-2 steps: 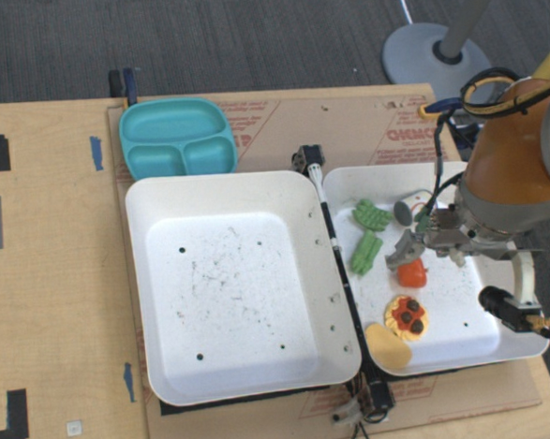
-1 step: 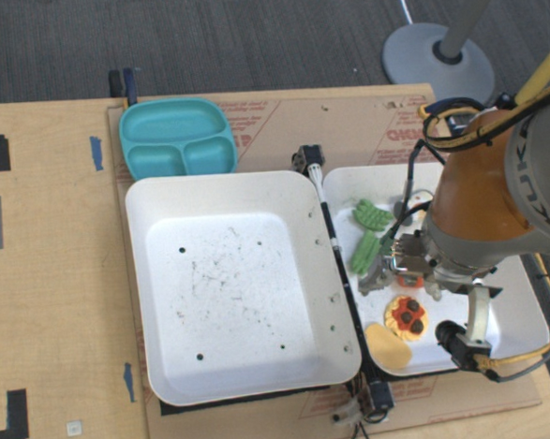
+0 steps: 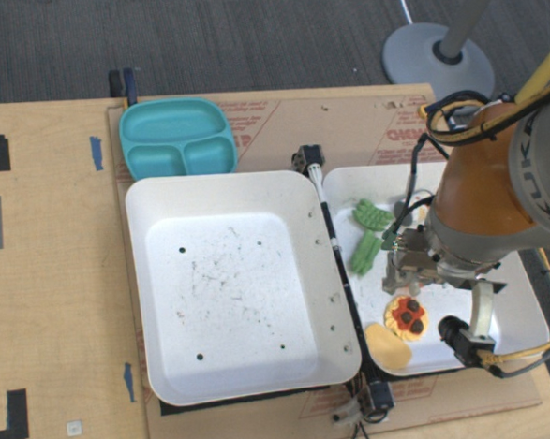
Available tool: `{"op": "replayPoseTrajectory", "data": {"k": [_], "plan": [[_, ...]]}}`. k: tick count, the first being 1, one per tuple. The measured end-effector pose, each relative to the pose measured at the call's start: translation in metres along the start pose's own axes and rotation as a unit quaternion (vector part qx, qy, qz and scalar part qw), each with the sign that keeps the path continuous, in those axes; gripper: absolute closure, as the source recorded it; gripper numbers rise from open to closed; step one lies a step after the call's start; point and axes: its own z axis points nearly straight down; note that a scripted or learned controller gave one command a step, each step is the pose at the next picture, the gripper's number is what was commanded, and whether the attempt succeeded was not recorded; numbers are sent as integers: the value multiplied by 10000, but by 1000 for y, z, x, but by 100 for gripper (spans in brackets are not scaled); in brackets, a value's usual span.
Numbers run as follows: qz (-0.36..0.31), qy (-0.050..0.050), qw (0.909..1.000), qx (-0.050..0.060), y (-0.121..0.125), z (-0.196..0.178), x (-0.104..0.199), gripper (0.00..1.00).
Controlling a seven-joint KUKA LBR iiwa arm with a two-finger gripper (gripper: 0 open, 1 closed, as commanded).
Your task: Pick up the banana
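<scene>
Camera view: banana (image 3: 389,348) lies just below the end effector (image 3: 406,275), beside the berry piece (image 3: 408,314); its axis and the end effector's state are unclear.

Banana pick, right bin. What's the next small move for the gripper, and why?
Probably slide the gripper toward the right bin's near corner, over the pale yellow piece, which looks like the banana. The gripper hangs beside the green pieces, above a round toy with red and black toppings; the yellow piece lies just past that toy.
</scene>
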Motion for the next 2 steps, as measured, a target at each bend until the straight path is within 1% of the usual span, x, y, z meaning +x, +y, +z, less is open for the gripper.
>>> {"op": "replayPoseTrajectory", "data": {"k": [2], "plan": [[1,1,10000,-22,2,-20,1,100]]}}
